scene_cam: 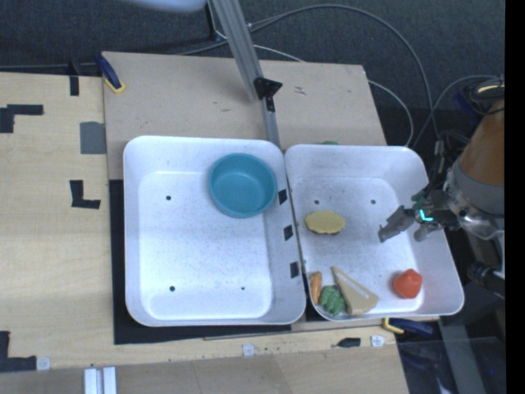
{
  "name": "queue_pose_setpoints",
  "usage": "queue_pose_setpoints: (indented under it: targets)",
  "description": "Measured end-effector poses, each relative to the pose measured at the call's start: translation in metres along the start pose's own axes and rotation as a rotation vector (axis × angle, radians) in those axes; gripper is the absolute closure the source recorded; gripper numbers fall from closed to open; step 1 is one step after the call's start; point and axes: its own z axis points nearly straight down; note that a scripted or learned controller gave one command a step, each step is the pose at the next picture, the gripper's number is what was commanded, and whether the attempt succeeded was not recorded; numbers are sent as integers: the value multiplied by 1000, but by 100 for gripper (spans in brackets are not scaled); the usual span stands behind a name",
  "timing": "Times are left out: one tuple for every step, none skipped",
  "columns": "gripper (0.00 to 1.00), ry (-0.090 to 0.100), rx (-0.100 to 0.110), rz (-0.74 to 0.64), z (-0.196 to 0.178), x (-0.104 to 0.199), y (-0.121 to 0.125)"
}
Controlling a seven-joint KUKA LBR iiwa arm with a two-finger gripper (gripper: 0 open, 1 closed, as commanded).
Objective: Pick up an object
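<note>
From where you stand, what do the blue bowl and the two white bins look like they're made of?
Blue bowl: probably plastic, going by its even colour, soft sheen and thin smooth rim. White bins: likely moulded plastic, with rounded corners, shallow sloped walls and a matte, dark-speckled surface. Painted metal can't be ruled out from this view.

Wooden bench (328, 97), two white bins (148, 220), perhaps touching

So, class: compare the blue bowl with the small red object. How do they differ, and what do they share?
The blue bowl sits in the left bin; the red object lies in the right bin. The blue bowl is far larger than the red object. The blue bowl is open and hollow, while the red object looks like a solid lump. Both are roundish and rest free of the pincer.
</note>
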Motion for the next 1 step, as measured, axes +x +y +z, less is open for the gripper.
queue_pose_setpoints:
  targets:
    - [0, 0, 0, 0, 0, 0, 0]
